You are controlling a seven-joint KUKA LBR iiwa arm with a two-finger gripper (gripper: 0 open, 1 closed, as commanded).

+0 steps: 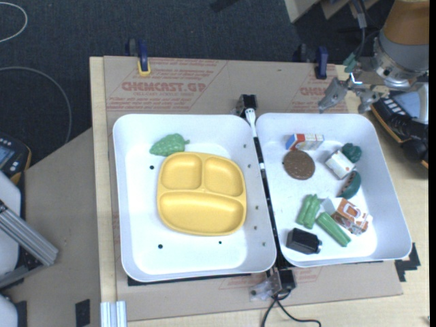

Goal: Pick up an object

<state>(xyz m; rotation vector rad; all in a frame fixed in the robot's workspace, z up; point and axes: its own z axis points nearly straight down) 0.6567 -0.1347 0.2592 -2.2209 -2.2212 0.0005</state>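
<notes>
My gripper (349, 98) hangs at the upper right, above the bench just behind the far edge of the right bin (392, 203). Its two grey fingers (333, 95) are spread apart with nothing between them. In the right bin lie a small red, white and blue carton (304, 141), a brown disc (299, 164), a white cylinder (338, 163), a dark green lump (352, 152), a green bundle (309, 210), a green stick (332, 228), an orange and white packet (352, 216) and a black block (304, 240).
The left bin (129, 203) holds a yellow divided plate (201, 192) and a green leafy toy (168, 144) at its far left. A black clip (248, 105) sits where the bins meet. Blue clamps (142, 54) hold the cardboard's far edge.
</notes>
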